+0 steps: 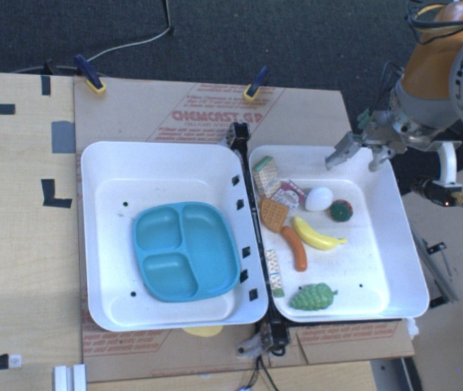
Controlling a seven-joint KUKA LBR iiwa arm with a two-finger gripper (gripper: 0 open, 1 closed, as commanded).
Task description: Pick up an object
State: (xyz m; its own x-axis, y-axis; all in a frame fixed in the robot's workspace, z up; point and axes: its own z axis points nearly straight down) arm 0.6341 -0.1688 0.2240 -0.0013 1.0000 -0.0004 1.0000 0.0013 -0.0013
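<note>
Spread wide and gripping nothing, the hand [360,157], poised over the far right rim of the right bin [394,218]. Below and to its left in the picture, near but apart from it, a white egg [320,198] on the bin floor, just beside a dark green ball [342,210] and a yellow banana [319,236]. Probably light, hard and smooth, that egg, so apt to slip; best pinched across its widest middle. Easier still, perhaps, the banana: stiff, narrow, taken across its mid-length. Hard to tell at this slant how high above the bin.
</note>
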